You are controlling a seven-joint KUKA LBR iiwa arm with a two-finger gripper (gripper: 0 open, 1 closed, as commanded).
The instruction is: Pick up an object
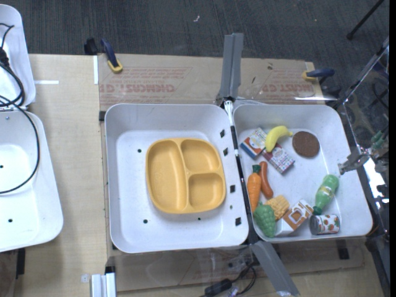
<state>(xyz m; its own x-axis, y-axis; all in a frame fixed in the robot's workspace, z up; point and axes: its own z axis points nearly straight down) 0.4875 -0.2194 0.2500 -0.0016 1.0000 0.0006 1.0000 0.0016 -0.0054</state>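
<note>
1. Camera view gave me the two white bins side by side on the bench: the left bin (pixel 117 184) held a yellow divided plate (pixel 185 175) with three compartments, lying flat near its middle.
2. The right bin (pixel 346 166) carried all the small toy food items I could choose from.
3. Toward its back sat a banana (pixel 276 135), touching a small red-and-white box (pixel 253 143) on one side and a second small carton (pixel 281 159) just in front; a brown round cookie (pixel 305 144) lay apart to the right.
4. Along the bin's left wall I saw a carrot (pixel 254 189) beside a red chili-like piece (pixel 265 180), then a corn cob (pixel 278 206) and a green leafy vegetable (pixel 265 220) at the front.
5. Near the front right lay an orange-and-white box (pixel 299 215), a green bottle (pixel 326 192) tilted above it, and a tin can (pixel 325 224) on its side.
6. At the right edge I made out what was probably the gripper (pixel 354 161), a thin metal shape over the bin's right wall; I could not tell how it was set, and nothing was visibly held.
</note>
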